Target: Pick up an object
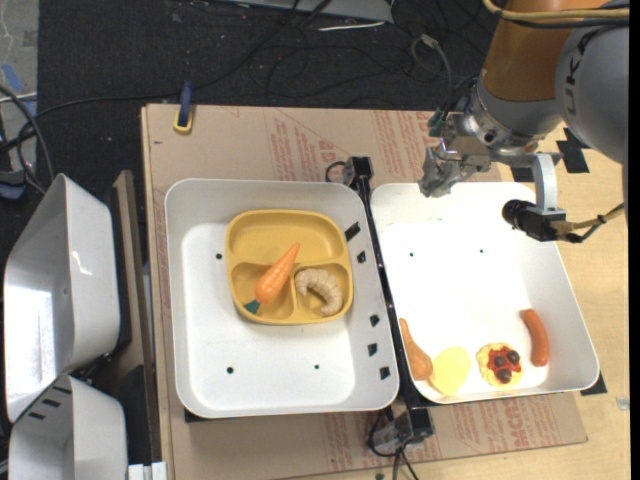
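Gripper: hovering at the right bin's eleven o'clock corner; whether its claw is parted, I cannot tell.
Targets: sausage, pizza slice, yellow disc lying at five to six o'clock, well apart from it.
Risk: descending here is probably closing on bare floor; rim-hugging pieces are likely slipping.

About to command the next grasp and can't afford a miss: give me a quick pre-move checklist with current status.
1. Gripper free of objects: ok, it carries nothing.
2. Fingers open: cannot tell.
3. Targets in right bin: ok, sausage, yellow disc and pizza piece along the near edge.
4. Gripper above a target: not ok, it is at the far-left corner.
5. Sausage spaced from neighbours: ok.
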You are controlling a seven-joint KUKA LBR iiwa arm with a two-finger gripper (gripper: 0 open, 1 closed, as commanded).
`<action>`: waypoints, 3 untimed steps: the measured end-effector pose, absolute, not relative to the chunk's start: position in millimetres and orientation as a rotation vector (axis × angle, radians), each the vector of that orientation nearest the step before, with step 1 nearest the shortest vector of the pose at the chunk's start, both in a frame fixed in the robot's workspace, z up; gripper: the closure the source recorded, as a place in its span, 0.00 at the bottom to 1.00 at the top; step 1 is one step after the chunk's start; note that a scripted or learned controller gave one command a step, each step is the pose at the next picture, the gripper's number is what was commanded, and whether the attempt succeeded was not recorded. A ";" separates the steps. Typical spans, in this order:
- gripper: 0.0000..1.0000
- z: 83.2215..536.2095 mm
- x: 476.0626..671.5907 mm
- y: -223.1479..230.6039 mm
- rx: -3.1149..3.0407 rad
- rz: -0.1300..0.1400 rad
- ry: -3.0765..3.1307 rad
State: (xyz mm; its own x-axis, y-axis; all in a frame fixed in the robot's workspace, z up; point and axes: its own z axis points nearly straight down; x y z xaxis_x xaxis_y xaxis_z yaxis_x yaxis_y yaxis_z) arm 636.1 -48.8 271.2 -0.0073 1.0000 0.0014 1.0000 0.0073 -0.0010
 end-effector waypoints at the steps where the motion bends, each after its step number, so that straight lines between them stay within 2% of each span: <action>1: 1.00 265.0 618.0 -10.2 -2.212 0.002 -2.227; 2: 1.00 247.0 592.0 40.2 -2.210 0.004 -2.227; 3: 1.00 247.9 559.9 92.3 -2.210 0.002 -2.228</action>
